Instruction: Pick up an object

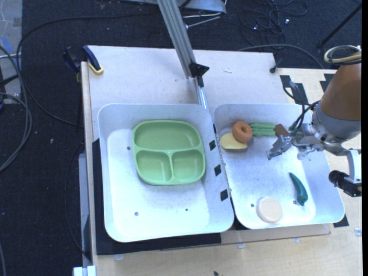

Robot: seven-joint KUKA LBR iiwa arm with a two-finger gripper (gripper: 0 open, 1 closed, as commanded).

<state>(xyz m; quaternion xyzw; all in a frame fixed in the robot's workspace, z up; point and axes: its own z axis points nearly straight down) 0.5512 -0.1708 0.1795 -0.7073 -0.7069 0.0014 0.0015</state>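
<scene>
In the right bin (pixel 322 211), a brown ring-shaped doughnut (pixel 242 131) leans against a pale yellow piece (pixel 232 142) near the far left corner. A long light-green vegetable (pixel 262 129) lies just right of them. Toward the near right lies a teal pepper (pixel 298 188), with a cream round disc (pixel 269 209) at the near edge. My gripper (pixel 278 141) hovers over the middle of this bin, right of the doughnut and beside the end of the green vegetable. It is open, and only white bin floor shows between its fingers.
The left bin (pixel 115 211) holds a green divided plate (pixel 169 152). A slanted metal pole (pixel 179 33) comes down to the far edge between the bins. The arm's orange band (pixel 344 91) hangs over the right bin's far right corner.
</scene>
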